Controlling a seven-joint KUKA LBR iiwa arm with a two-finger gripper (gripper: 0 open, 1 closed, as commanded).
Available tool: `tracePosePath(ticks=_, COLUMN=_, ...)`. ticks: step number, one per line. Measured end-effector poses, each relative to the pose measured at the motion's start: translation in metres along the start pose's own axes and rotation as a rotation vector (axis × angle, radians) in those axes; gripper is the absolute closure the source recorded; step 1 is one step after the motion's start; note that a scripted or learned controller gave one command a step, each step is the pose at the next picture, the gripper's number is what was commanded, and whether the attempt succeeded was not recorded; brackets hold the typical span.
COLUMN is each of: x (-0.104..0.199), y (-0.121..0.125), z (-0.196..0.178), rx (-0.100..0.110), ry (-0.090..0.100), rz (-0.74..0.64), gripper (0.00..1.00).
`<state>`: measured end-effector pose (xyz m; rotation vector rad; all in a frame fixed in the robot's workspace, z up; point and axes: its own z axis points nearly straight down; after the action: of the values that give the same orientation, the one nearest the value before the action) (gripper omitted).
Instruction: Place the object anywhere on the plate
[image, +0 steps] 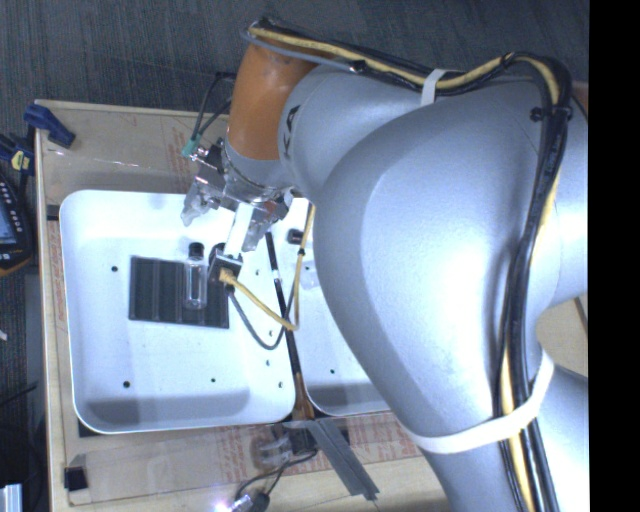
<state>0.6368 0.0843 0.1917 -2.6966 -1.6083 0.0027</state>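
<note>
A dark ribbed rectangular plate (165, 291) lies flat in the left white bin (110, 390). A small clear vial with a black cap (195, 278) lies on the right part of the plate, cap toward the far side. My gripper (216, 222) hangs just beyond the vial's cap end, under the orange wrist band. Its two fingers (194, 207) stand spread apart with nothing between them, so it is open. The vial lies apart from the fingers.
A yellow and black cable (258, 312) loops down from the wrist over the plate's right edge. The right bin (335, 385) is largely covered by the grey arm. Blue clamps (48, 125) sit at the bench's far left corner.
</note>
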Motion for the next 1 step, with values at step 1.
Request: tracePosePath(ticks=1, x=-0.0183, y=-0.1294, z=0.1018, rx=0.004, ry=-0.003, rz=-0.029, gripper=0.00)
